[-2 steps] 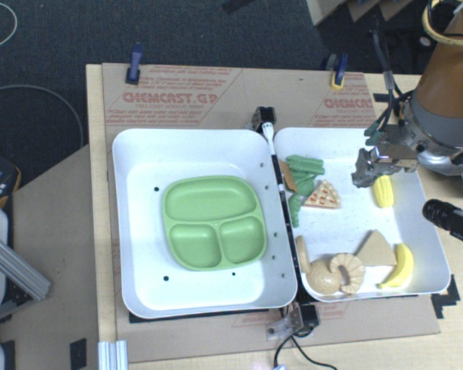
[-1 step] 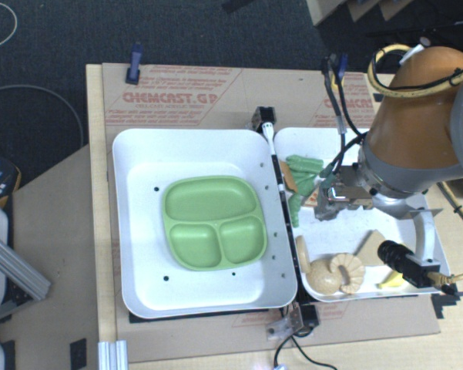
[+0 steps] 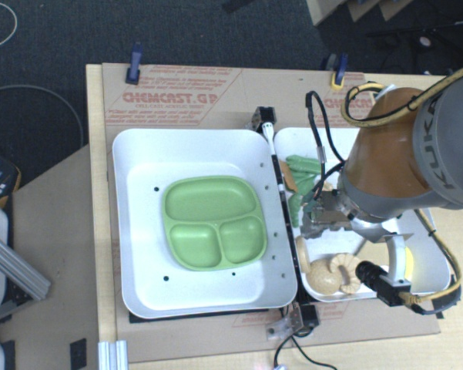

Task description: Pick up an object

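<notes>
Two bins: left bin holds a green tray; arm hangs over right bin, above green and beige items. Claw state: cannot tell.

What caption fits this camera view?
Robot arm reaching over the right bin of small objects; a green divided tray sits in the left bin.

A: The green divided tray looks like smooth, matt plastic; the left bin beneath it is white plastic, faintly glossy.

B: The bench board reads as matt brown cardboard with red print; the arm's orange band has a satin sheen.
</notes>
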Tool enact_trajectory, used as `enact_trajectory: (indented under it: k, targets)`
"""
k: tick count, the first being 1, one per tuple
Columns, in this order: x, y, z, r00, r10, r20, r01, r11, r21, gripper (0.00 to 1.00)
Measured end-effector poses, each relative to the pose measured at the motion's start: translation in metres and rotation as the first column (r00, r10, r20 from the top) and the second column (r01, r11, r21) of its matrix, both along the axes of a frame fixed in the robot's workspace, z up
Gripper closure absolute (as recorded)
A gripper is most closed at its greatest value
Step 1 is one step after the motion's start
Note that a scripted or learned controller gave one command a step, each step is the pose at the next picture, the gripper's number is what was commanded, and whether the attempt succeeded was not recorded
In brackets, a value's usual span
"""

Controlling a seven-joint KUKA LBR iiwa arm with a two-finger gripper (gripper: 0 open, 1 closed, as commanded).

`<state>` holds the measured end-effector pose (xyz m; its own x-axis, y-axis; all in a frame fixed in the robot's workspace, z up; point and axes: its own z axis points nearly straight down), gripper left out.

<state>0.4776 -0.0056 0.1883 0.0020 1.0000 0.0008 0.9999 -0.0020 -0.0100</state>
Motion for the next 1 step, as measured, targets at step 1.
enact_trajectory:
  k: [1]
  targets:
    - [0.0016,0.0693,0.0298,1.000,0.009,0.012,-0.009,1.000,0.001,1.00]
